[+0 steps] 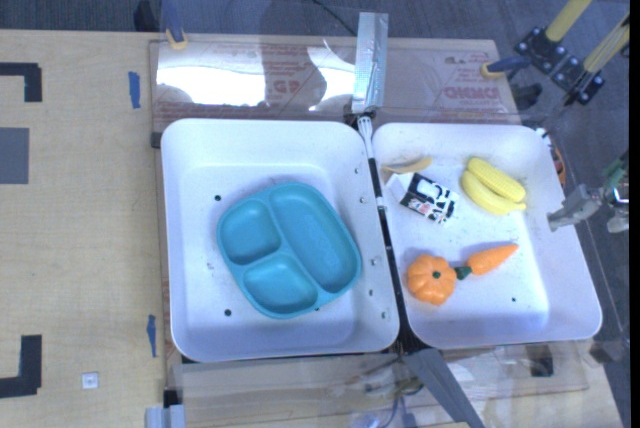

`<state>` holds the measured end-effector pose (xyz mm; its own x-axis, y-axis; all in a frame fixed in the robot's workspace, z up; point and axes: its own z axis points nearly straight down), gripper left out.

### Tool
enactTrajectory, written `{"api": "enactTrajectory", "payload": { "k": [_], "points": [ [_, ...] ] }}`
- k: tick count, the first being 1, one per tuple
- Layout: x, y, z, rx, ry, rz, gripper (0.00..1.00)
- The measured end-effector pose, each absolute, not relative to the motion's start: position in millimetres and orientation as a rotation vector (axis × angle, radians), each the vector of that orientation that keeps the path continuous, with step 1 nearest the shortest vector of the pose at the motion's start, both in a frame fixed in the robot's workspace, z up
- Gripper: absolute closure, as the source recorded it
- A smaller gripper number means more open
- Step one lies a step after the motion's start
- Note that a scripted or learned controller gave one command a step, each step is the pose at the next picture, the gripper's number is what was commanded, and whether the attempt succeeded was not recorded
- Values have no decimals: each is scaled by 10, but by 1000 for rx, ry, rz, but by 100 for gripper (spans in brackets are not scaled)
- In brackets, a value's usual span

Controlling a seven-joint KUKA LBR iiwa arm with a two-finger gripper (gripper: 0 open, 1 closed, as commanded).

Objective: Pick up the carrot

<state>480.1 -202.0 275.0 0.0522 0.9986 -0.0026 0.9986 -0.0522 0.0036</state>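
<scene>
The right-hand white bin (525, 308) holds the loose things. The carrot (489, 259) lies there on a slant, orange tip up toward the jaws and green end touching a small orange pumpkin (431, 279). It sits left of the jaws and a little nearer the front rim. A yellow banana bunch (493, 186) rests left of the jaws and slightly toward the back, apart from the carrot. Further left again is a small black-and-white packet (428, 198), and beyond it a pale tan scrap (408, 162) against the dividing wall.

The left white bin (190, 166), well away from the jaws, carries a blue divided plate (290, 249) with three compartments, set at an angle.

The jaws sit at the right bin's outer rim as a grey, washed-out shape, partly cut by the frame; I cannot tell whether they are wide or narrow, and nothing shows between them. What the tan scrap is I can't make out either.

Bare white floor lies between the jaws and the carrot, and along the right bin's front. The wooden table (70, 216) stretches off beyond the left bin, and a shiny clear sheet (260, 76) lies behind both bins.
</scene>
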Motion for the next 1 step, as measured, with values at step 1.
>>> {"api": "enactTrajectory", "payload": {
  "k": [1],
  "points": [
    [4844,-1569,1103,2108,2341,-6,0]
  ]
}}
